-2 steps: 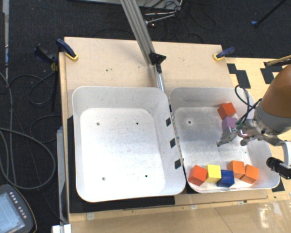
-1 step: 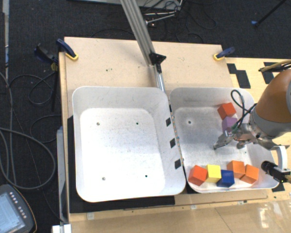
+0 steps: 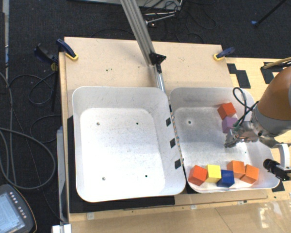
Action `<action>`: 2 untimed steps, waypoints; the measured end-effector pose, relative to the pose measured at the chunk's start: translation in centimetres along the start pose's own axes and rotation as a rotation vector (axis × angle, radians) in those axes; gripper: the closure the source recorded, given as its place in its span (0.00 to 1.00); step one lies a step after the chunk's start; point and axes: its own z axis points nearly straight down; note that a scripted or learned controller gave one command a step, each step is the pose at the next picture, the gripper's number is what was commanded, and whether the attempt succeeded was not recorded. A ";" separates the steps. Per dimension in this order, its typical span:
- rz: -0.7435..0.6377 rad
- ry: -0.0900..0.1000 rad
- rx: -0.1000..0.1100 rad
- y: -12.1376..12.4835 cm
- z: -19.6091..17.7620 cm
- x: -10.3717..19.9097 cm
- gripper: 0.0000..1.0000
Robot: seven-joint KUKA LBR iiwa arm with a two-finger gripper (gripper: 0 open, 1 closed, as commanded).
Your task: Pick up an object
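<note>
Blocks along the front rim sit packed together. Pincer hovers by the purple block; can't tell its state, and it might just nudge that block.

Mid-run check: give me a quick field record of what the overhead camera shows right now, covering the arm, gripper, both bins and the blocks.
arm: reaches in from the right, over the right bin
gripper: gripper low in the right bin, just below the purple block
held object: none visible between the fingers
upper blocks: orange block above the purple one, touching it
front row: orange cube, yellow cube, blue cube, two orange blocks along the near wall
left bin: left bin with speckled white floor
</note>
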 end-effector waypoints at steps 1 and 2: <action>-0.004 -0.001 -0.004 0.1 -5.1 1.0 1.00; -0.004 -0.002 -0.005 -0.3 -11.3 1.4 1.00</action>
